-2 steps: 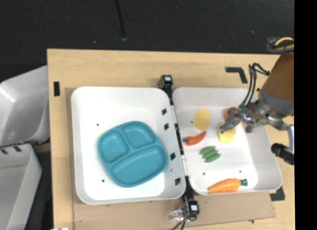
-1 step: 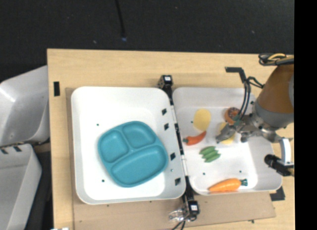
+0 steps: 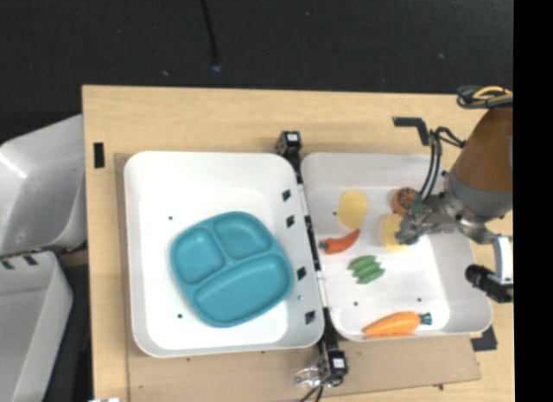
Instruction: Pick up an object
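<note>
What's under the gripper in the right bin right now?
The gripper sits over a small yellow plastic piece in the right white bin; an orange-red round toy lies just behind it. The gripper covers the yellow piece's right side, so contact is unclear.

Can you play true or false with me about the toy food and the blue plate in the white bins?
1. The blue plate lies in the left bin. True.
2. The carrot lies on the blue plate. False: it lies in the right bin, near the front edge.
3. The green pea pod lies between the red chili and the carrot. True.
4. The robot's hand is over the left bin. False: it is over the right bin, by a yellow piece.
5. The blue plate has three sections. True.
6. The arm reaches in from the left. False: it comes from the right.
</note>
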